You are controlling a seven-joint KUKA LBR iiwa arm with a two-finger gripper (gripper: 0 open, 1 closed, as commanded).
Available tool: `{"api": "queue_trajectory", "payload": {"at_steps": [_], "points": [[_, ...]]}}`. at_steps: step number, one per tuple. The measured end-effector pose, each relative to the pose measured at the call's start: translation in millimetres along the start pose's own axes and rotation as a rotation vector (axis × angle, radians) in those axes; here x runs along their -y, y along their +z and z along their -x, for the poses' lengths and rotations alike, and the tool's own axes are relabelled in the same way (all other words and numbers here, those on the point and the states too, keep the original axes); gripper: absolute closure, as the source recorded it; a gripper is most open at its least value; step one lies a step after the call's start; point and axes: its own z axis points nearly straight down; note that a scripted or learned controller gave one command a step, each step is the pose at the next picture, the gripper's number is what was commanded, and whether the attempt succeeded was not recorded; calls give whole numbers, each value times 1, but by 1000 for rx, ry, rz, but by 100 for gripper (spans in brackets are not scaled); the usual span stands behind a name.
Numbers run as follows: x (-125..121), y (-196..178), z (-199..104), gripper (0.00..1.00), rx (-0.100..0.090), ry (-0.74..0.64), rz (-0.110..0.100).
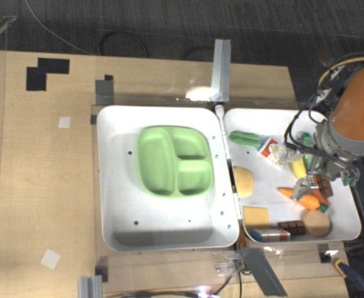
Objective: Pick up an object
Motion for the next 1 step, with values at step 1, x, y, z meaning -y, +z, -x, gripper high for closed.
{"api": "queue_trajectory", "payload": {"at_steps": [1], "points": [[10,89,-23,0,2,-113,0]]}}
